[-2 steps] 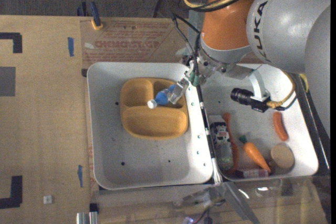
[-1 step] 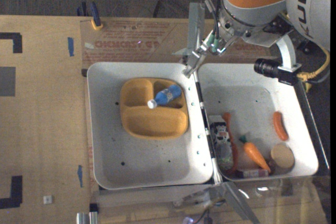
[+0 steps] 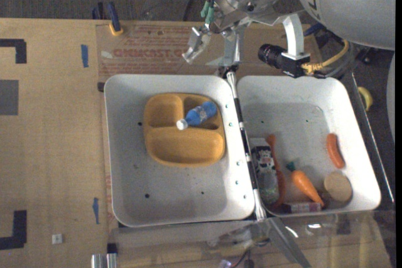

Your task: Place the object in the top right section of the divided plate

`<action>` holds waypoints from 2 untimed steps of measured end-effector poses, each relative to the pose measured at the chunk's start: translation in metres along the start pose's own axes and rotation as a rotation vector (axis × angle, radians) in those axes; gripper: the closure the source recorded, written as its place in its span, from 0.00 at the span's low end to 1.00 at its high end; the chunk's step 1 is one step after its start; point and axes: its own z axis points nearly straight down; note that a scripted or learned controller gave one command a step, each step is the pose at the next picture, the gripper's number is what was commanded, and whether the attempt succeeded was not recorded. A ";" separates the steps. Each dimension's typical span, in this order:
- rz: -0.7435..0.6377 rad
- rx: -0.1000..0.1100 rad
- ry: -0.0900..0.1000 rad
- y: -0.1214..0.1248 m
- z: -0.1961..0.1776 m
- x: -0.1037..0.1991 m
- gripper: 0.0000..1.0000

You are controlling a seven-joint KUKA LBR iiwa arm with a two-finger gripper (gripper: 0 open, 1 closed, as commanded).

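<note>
A yellow divided plate [image 3: 184, 140] sits in the left white bin [image 3: 125, 154]. A small blue bottle [image 3: 200, 115] with a white cap lies tilted in the plate's top right section, its cap end resting over the divider. My gripper [image 3: 211, 54] hangs above the far edge of the bins, up and to the right of the plate. It is open, with nothing between its fingers [image 3: 193, 48].
The right white bin [image 3: 358, 135] holds a sausage [image 3: 335, 150], a carrot [image 3: 306, 185], a tan round disc [image 3: 338, 186], a dark bottle-like item [image 3: 266, 166] and a pink bar [image 3: 303, 206]. A black camera [image 3: 276, 56] juts from the wrist. Cardboard [image 3: 50, 135] covers the bench on the left.
</note>
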 end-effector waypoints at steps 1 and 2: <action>0.011 0.005 0.002 0.041 0.054 0.026 0.00; 0.091 0.005 0.002 0.001 0.102 0.017 0.00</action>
